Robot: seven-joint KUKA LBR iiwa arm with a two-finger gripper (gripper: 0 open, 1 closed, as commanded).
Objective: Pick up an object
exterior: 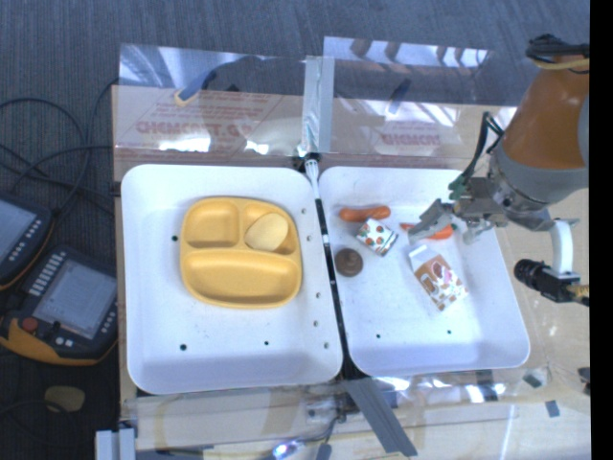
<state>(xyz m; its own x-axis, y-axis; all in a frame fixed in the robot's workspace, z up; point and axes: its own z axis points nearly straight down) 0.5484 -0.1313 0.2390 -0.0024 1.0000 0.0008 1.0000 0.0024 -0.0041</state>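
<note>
1. Two white bins: the left bin and the right bin.
2. One yellow tray, with three compartments, in the left bin.
3. One pale round piece in that tray.
4. In the right bin: one sausage, one small printed box, one brown ball, one packet, one orange piece.
</note>
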